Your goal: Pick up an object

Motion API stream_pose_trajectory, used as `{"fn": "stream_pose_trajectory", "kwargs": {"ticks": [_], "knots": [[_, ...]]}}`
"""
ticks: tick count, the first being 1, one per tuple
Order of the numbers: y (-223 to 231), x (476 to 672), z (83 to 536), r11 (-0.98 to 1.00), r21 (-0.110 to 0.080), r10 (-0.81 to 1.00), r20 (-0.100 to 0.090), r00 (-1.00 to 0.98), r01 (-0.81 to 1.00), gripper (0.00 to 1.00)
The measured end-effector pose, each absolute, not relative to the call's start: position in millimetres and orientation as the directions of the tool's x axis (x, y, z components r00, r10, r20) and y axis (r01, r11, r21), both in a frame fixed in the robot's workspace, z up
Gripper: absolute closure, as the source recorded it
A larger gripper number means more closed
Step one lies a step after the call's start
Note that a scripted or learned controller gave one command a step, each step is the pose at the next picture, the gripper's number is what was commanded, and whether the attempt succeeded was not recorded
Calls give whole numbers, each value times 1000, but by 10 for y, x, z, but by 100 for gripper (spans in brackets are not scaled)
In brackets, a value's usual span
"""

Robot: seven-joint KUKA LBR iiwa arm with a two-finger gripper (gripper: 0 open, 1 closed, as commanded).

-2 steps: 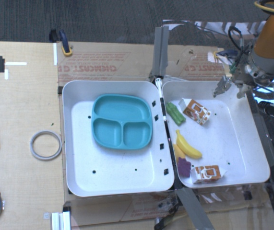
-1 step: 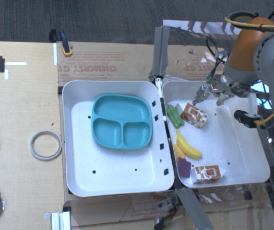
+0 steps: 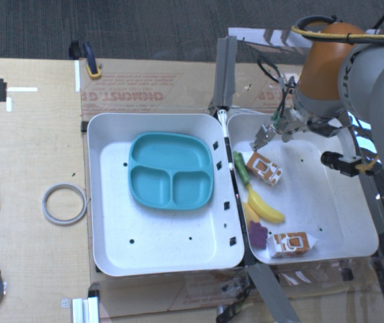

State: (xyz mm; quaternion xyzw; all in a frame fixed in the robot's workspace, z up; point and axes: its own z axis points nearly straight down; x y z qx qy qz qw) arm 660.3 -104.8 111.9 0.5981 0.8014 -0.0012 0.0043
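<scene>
the jaws [image 3: 264,137] hang low over the far part of the right bin [image 3: 343,237], tipped toward its inner wall; whether they stand apart or together i cannot tell, the tips are too small and dark against the wrist. nothing shows between them, so i judge the pick not yet made.

just nearer than the jaws lies an orange carton [image 3: 264,169], tilted, the closest thing to them and likely the target. touching its left side is a green pod [image 3: 241,167] running along the wall. nearer again from the carton is a banana [image 3: 263,206], then a purple piece [image 3: 257,235] and a second carton [image 3: 290,243] by the near wall.

to do this step well, i would bring the jaws squarely over the first carton's middle, turn the wrist so they close across its narrow side, and come straight down. the pod crowds the carton's left edge, so a finger landing there could pinch both or slide off; the carton's right side looks free. lift slowly and check the hold.

left of the carton, past the wall, the left bin [image 3: 111,241] holds a teal plate [image 3: 171,171]. farther left on the desk [image 3: 30,147] lies a tape ring [image 3: 64,203].
</scene>
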Motion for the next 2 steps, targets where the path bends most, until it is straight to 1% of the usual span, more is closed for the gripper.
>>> {"fn": "stream_pose_trajectory", "kwargs": {"ticks": [1,2], "knots": [[-1001,6420,1372,273,-3,962,1,-273,962,0],[-590,5704,1889,228,-5,974,2,-228,974,0]]}}
